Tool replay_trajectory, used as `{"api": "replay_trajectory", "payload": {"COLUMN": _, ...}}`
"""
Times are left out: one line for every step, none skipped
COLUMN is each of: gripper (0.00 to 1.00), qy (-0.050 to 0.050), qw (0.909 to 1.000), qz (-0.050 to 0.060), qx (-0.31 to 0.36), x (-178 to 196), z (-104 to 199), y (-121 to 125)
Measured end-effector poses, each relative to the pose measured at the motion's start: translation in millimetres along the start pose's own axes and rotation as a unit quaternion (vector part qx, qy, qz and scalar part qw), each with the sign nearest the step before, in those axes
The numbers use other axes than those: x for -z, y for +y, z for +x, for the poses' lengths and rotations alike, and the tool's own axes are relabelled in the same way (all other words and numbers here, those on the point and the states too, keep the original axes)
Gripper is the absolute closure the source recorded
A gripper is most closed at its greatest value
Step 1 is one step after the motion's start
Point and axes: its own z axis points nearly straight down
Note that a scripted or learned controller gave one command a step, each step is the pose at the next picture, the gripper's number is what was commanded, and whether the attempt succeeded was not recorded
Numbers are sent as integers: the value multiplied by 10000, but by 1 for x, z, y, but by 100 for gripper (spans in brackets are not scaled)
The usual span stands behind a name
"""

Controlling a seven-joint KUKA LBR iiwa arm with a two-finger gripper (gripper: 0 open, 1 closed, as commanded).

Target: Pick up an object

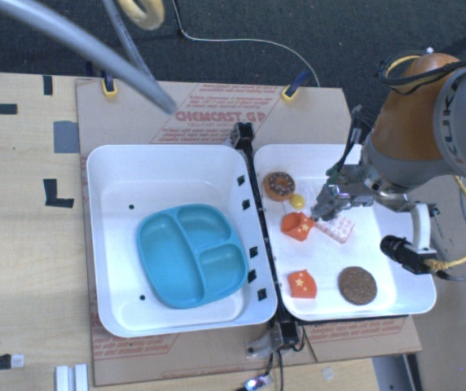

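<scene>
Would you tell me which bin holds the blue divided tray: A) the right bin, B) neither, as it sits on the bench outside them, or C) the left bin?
C: the blue divided tray lies flat inside the left bin, while the right bin holds the small items.

Blue divided tray [192,253] in left bin [107,169]

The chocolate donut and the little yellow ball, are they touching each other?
Cannot tell. In the camera view the chocolate donut sits just above and left of the small yellow ball in the right bin; their edges meet with no plain gap, and no plain contact either.
</scene>
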Motion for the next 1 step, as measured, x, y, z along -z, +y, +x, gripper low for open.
{"api": "replay_trajectory", "payload": {"gripper": 100, "qy": 2, "qw": 10000, "qz": 5, "qx": 7, "x": 5, "z": 55, "y": -4}}
